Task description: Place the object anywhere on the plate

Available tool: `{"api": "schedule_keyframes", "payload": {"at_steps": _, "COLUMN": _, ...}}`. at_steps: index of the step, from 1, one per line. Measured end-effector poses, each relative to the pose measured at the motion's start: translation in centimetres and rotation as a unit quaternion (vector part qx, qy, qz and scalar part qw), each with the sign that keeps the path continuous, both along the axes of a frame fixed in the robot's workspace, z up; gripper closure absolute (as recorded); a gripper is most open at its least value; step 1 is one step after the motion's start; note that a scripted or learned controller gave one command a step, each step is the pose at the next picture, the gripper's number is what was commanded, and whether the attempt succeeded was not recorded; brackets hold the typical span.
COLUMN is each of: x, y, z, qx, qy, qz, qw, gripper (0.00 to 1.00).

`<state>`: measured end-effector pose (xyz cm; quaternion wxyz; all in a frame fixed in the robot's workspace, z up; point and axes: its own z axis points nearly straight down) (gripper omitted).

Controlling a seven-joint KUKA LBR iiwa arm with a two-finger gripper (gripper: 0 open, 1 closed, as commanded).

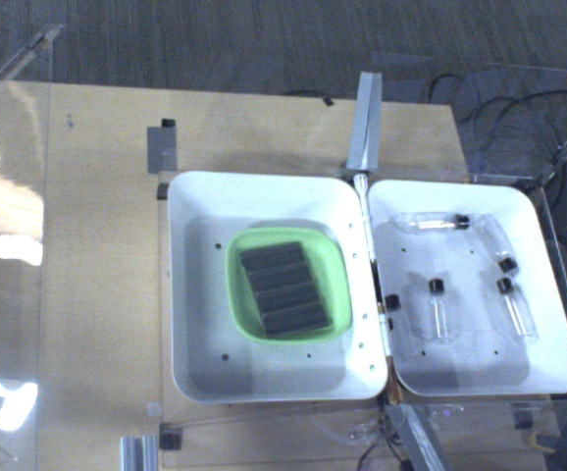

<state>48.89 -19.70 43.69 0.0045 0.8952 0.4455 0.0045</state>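
A dark ribbed rectangular block (283,289) already lies flat on the square green plate (334,263) in the left white bin (195,263), so any release should keep it centred, well inside the rim.

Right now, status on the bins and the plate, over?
Green plate in left bin, dark ridged block lying on it. Three clear vials in right bin: top, middle, right. Nothing covering the plate's rim.
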Motion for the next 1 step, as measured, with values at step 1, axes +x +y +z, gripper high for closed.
{"api": "schedule_keyframes", "payload": {"at_steps": 1, "x": 0.02, "y": 0.05, "z": -0.03, "qx": 0.0012, "qy": 0.0, "qz": -0.063, "qw": 0.998, "gripper": 0.0}}
